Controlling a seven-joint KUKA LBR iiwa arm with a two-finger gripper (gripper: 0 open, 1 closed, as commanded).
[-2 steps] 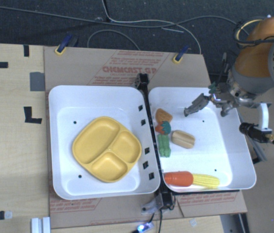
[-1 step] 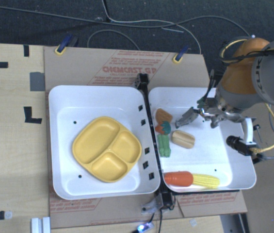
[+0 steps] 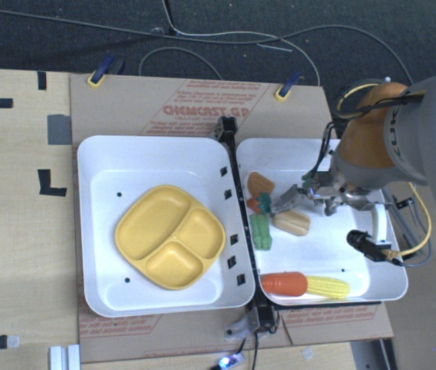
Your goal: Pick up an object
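Note:
The right bin (image 3: 356, 268) holds several toy foods. An orange-brown piece (image 3: 261, 183) lies at the upper left, with a small red and teal piece (image 3: 258, 203) just below it. A green pickle-like piece (image 3: 261, 232) lies along the left wall. A tan bread-like piece (image 3: 292, 223) sits near the middle. A red-orange carrot (image 3: 284, 284) and a yellow corn cob (image 3: 326, 287) lie along the front wall. My gripper (image 3: 285, 203) reaches in from the right, its grey fingers low over the bin just above the tan piece and right of the red and teal piece. Nothing shows between them.
The left bin (image 3: 98, 206) holds a yellow three-compartment plate (image 3: 170, 236). Both bins sit on a cardboard sheet (image 3: 202, 102) clamped at the back. Black cables run across the dark floor behind. The arm body (image 3: 380, 141) overhangs the right bin's far right side.

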